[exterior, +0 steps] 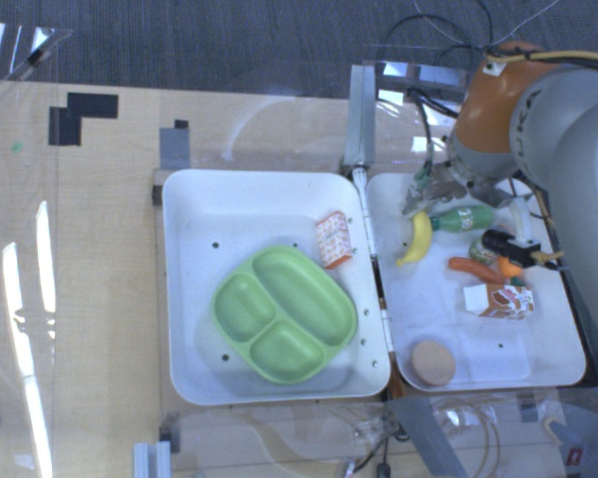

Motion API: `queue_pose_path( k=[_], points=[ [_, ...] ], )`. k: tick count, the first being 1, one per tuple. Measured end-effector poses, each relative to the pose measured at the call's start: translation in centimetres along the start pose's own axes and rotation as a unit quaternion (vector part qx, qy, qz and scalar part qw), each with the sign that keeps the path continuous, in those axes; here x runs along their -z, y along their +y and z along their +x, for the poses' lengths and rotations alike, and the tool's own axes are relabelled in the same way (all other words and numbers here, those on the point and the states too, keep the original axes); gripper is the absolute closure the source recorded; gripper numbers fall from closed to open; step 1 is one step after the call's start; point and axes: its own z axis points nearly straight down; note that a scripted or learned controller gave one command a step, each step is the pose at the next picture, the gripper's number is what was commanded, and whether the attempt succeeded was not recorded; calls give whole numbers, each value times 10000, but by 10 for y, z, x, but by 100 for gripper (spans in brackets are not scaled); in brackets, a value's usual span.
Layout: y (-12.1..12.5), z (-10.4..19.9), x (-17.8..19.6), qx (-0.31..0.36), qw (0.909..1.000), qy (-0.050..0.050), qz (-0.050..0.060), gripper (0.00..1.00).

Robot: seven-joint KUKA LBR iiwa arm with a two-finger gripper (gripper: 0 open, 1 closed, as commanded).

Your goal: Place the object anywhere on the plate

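Banana [415, 240] lies in the right bin [538, 371] just below the gripper [426, 189], crowded by a bottle [462, 218]; a grab may snag both.

Bright, even overhead light fills the scene. White glare streaks mark the pale wooden bench top [80, 297] at left and the clear plastic panel [409, 73] behind the bins. Shadows are soft and faint. The picture is slightly soft, with mild grain.
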Motion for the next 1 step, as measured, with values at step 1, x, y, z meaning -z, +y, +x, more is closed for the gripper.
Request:
queue_pose_path(
  k=[1],
  points=[
    [-2,4,14,268,9996,43,40,100]
  ],
)
